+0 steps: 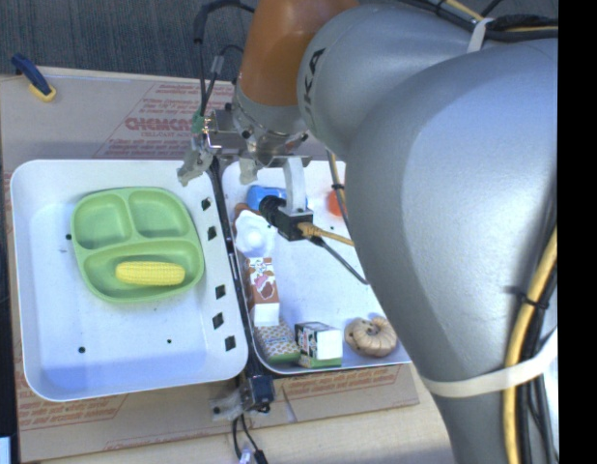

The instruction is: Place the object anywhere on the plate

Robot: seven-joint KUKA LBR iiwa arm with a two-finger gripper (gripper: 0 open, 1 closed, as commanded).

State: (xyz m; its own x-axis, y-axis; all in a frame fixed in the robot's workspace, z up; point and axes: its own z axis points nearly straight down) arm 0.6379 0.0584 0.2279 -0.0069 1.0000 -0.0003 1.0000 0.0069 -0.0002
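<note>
A green plate [136, 245] with three compartments is seen in the left bin [47, 346], toward that bin's 11 o'clock. An ear of corn [151, 274] is lying lengthwise in the plate's long front compartment, at the plate's 6 o'clock, resting on its floor and just inside the rim; the two smaller compartments at 12 o'clock are bare. Judged from this, the task's thing is already on the plate.

The hand [221, 165] is held above the wall shared by the two bins, at about 1 o'clock from the plate and apart from the corn. Nothing is seen between its fingers; whether they are spread wide or drawn narrow cannot be told.

The corn is judged to be a light, stiff plastic toy with a bumpy but smooth-skinned surface. As a round cylinder it is likely to roll if nudged from the side, and a pinch at a tapered end could let it slip out. If it has to be taken up, it is best grasped across its middle, with the fingers set at right angles to its long axis.

In the right bin [323, 259] a brown-labelled bottle [260, 264], a small green and white box [319, 343] and a doughnut [371, 335] are seen.
</note>
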